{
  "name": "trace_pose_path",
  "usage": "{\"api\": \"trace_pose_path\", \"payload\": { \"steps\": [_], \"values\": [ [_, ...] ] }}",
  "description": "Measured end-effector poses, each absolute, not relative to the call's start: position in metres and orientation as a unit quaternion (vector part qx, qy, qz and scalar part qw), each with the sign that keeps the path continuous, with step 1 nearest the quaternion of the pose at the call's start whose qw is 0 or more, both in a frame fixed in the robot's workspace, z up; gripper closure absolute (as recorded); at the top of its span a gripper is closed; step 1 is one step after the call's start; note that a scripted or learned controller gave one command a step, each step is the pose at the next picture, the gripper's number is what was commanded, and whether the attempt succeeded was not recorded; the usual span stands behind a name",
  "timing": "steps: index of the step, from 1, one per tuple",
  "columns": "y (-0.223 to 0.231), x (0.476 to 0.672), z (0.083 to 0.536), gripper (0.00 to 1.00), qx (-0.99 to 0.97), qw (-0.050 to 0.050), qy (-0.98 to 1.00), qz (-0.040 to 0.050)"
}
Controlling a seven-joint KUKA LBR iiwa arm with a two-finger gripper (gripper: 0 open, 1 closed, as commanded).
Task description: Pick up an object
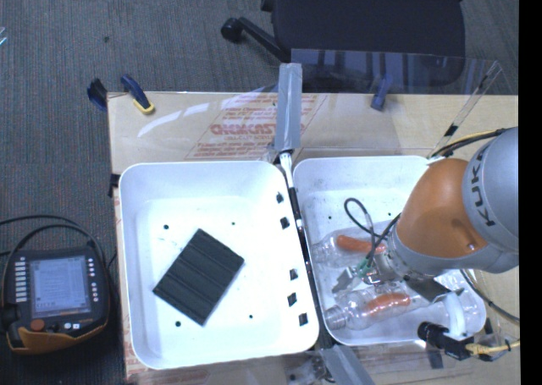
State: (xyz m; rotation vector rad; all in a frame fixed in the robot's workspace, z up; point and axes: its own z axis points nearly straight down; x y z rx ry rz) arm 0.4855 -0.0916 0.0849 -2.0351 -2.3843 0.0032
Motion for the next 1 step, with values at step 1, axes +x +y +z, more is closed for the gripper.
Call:
{"api": "trace_pose_path", "payload": {
  "steps": [1],
  "values": [
    [-0.1201, 0.5623, 0.0857, 0.0, -0.65, 0.002, -0.76, 0.0003]
  ]
}}
